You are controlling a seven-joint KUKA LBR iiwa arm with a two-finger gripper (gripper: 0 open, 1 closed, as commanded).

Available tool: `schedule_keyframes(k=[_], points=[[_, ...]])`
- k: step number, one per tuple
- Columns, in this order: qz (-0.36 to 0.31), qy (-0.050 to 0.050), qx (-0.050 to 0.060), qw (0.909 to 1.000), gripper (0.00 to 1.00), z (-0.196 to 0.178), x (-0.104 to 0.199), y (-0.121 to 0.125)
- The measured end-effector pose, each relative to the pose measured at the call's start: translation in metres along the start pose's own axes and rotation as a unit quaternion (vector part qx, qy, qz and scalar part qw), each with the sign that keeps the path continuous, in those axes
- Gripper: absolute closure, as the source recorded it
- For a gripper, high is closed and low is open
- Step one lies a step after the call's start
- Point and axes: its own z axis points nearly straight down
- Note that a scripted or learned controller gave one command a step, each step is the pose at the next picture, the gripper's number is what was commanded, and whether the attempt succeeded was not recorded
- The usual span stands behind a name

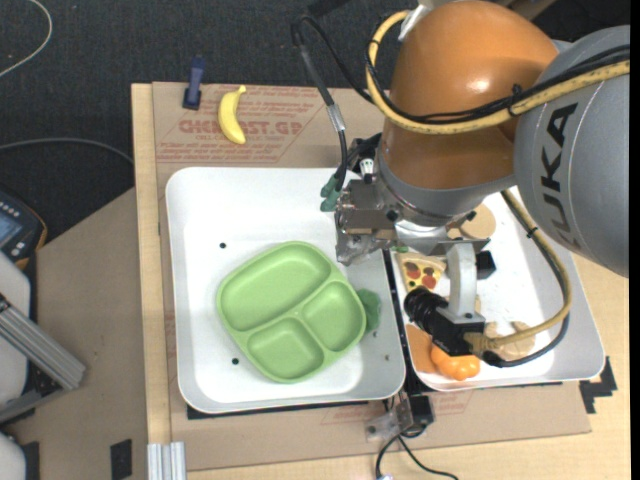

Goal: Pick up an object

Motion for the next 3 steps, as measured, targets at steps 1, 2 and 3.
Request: schedule_keyframes(k=[1, 2, 3], points=[[-0.001, 0.002, -0.006, 1.0, 1.0, -0.015, 0.001, 0.001], [-0.001, 0.002, -0.007, 1.0, 1.0, -0.025, 0.001, 0.002], [-0.005, 0.003, -0.007, 1.0, 1.0, -0.059, 0.069, 0.0]])
